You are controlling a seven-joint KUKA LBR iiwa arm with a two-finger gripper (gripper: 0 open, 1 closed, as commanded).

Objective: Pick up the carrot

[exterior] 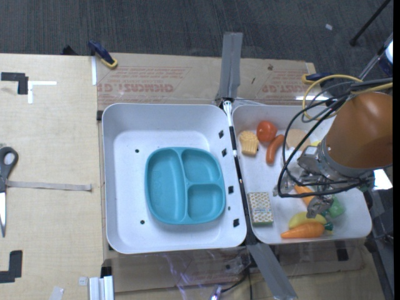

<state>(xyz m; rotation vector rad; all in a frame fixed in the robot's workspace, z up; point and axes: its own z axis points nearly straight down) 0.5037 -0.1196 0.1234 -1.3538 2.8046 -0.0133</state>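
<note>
The carrot (pixel 304 230), orange with a green top, lies near the front edge of the right bin (pixel 275 235). My gripper (pixel 317 206) hangs low in that bin, just above and behind the carrot, close to a yellow piece (pixel 300 219) and a green piece (pixel 336 209). The arm's grey body and orange band (pixel 362 130) cover much of the bin's right side. Nothing shows between the fingers.
The right bin also holds an orange sausage-shaped piece (pixel 274 149), a red tomato (pixel 266 130), a yellow corn piece (pixel 249 143) and a speckled sponge block (pixel 260 207). A blue divided plate (pixel 185 185) lies in the left bin (pixel 119 167). Scissors (pixel 5 167) rest at far left.
</note>
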